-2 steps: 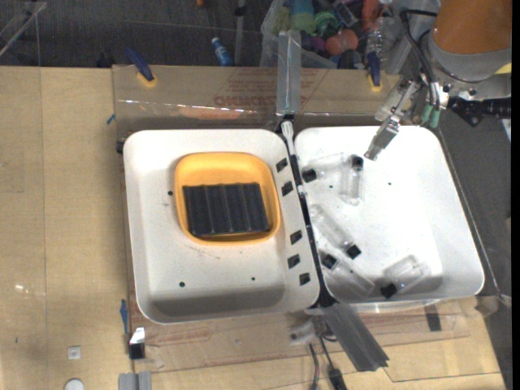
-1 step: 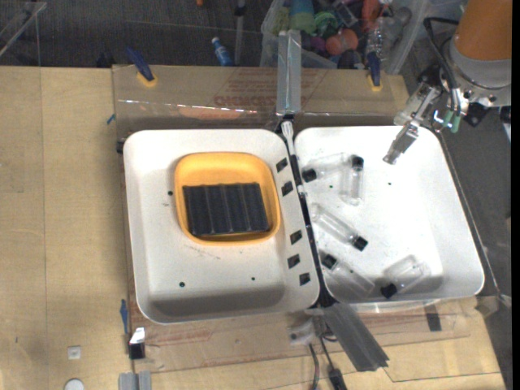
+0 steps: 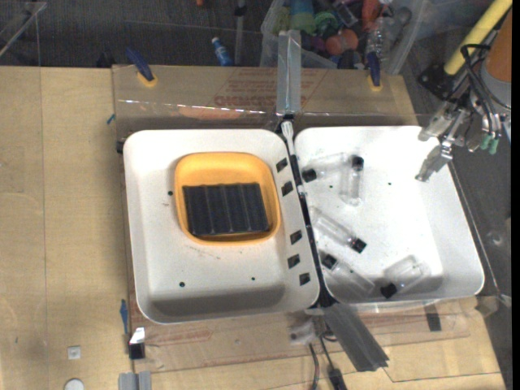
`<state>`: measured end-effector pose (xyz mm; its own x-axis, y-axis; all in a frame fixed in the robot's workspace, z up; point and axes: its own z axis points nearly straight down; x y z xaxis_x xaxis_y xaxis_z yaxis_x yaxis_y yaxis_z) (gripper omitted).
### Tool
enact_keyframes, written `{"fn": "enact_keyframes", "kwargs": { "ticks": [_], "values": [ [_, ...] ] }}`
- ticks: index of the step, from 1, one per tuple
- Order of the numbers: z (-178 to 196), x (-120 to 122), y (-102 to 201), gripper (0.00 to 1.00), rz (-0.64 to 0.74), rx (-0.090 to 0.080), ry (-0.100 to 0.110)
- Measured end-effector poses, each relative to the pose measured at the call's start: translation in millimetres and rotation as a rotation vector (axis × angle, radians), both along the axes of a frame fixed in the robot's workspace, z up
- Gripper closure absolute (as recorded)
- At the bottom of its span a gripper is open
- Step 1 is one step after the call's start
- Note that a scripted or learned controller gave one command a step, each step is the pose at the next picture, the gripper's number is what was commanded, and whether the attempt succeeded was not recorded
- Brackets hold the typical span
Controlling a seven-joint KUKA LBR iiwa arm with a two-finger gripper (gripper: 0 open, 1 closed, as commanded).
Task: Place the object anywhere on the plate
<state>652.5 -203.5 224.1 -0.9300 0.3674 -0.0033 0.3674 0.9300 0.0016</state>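
Observation:
An orange-yellow plate (image 3: 185,173) lies in the left bin (image 3: 146,258). A black ribbed rectangular object (image 3: 226,209) rests flat on the plate and covers most of its middle. My gripper (image 3: 423,155) hangs over the upper right corner of the right bin (image 3: 422,226), far from the plate. Its two fingers (image 3: 431,164) are spread apart, open, with nothing between them.
Several clear plastic tubes with black caps (image 3: 349,177) lie scattered in the right bin, some near its front edge (image 3: 402,275). A black divider with clips (image 3: 294,218) runs between the bins. A crate of coloured toys (image 3: 341,10) stands behind the bench.

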Motion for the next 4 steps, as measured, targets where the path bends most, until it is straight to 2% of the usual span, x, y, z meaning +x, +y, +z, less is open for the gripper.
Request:
{"fn": "enact_keyframes", "kwargs": {
  "ticks": [1, 2, 4],
  "values": [
    [3, 8, -18, 0.0, 0.158, -0.003, -0.006],
    [-7, 10, -17, 0.0, 0.393, -0.001, -0.002],
    [5, 17, -15, 0.0, 0.98, -0.007, -0.008]
  ]
}}
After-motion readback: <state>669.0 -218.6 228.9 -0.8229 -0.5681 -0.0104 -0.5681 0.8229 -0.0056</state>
